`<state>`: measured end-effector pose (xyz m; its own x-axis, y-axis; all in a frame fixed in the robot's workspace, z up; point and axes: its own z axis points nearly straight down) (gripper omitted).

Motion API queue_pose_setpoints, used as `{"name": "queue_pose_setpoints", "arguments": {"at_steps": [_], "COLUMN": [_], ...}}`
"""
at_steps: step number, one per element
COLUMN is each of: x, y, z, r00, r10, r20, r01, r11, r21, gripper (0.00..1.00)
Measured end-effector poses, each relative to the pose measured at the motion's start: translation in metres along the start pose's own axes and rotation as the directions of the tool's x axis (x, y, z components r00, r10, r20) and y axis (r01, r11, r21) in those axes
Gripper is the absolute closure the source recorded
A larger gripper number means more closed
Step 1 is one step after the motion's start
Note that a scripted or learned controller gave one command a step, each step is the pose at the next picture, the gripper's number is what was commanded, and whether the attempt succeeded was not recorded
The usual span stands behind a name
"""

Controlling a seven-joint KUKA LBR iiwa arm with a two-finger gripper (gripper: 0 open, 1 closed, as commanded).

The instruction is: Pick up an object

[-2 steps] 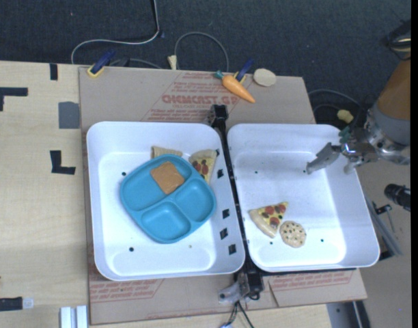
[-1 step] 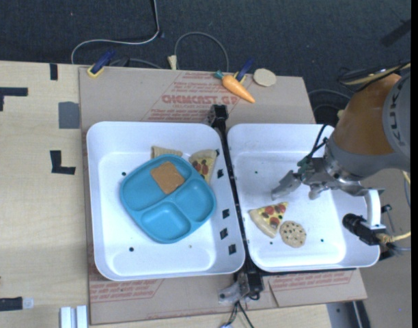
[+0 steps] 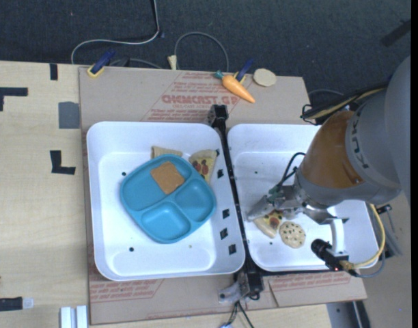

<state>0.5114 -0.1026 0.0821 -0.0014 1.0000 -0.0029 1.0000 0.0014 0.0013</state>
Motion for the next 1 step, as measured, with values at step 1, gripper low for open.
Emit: {"name": "queue_pose_setpoints", "arguments": {"at_steps": [1], "x": [-0.0009], "y": [0.0017], "z": [-0.015], "r00": [1.0], "r10": [0.001], "r20": [-0.003], "r01": [-0.001], "r11": [1.0], "r21": [0.0], "gripper": [1.0]}}
